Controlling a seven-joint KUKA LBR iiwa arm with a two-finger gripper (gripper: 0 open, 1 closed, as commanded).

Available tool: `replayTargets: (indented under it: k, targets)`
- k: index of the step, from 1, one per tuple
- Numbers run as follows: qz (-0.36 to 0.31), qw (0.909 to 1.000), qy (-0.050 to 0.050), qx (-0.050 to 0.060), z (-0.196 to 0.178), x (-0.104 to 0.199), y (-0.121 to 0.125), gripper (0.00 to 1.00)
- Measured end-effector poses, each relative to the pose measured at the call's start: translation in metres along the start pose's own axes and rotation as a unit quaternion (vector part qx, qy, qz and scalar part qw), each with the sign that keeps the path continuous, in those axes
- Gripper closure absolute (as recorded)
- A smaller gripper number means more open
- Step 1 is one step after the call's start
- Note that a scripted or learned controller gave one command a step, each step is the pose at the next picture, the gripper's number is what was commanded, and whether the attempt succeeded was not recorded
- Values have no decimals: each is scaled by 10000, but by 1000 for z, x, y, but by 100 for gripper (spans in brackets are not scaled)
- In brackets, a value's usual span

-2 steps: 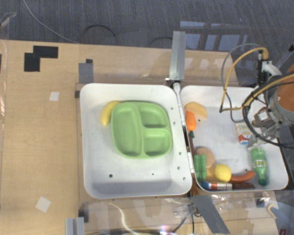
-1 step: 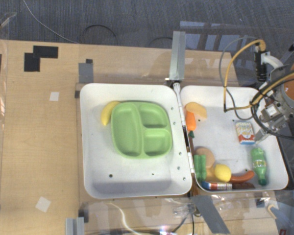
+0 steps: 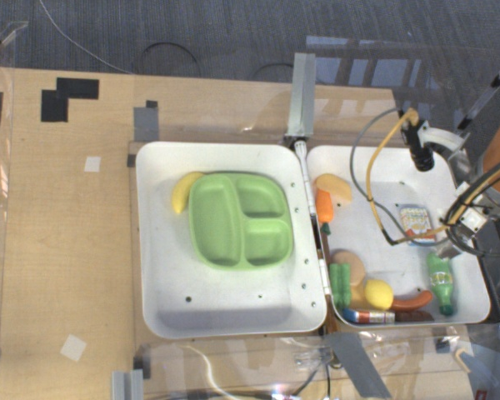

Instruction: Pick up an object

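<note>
One green bottle (image 3: pixel 440 283) at the right bin's (image 3: pixel 375 161) right wall, long axis running far to near. Close by, gripper (image 3: pixel 468 226), grip impossible to tell. One lemon (image 3: pixel 379 294), one carrot (image 3: pixel 324 207); in the left bin (image 3: pixel 158 248), one green plate (image 3: pixel 237 219), one banana (image 3: pixel 182 192).

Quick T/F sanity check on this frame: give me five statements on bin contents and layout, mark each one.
1. The green divided plate lies in the left bin. True.
2. A banana sits at the plate's upper-left edge. True.
3. The green bottle is in the left bin. False: it lies in the right bin, near its right wall.
4. The yellow lemon-like fruit is at the far end of the right bin. False: it sits at the near end, beside the red marker.
5. The orange carrot lies along the right bin's left wall. True.
</note>
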State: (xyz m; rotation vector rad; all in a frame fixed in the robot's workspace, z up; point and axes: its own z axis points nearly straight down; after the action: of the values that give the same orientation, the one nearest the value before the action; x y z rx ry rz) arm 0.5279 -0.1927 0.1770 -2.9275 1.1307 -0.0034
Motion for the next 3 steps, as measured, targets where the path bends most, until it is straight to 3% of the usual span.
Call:
replayTargets:
  k: [1,2,3]
  targets:
    - [460,9989,37,34,-90,-10,-89,100]
    - [-704,9975,-2,-11,-32,2,4,100]
    - [-475,9989,52,18,-133,59,-38,100]
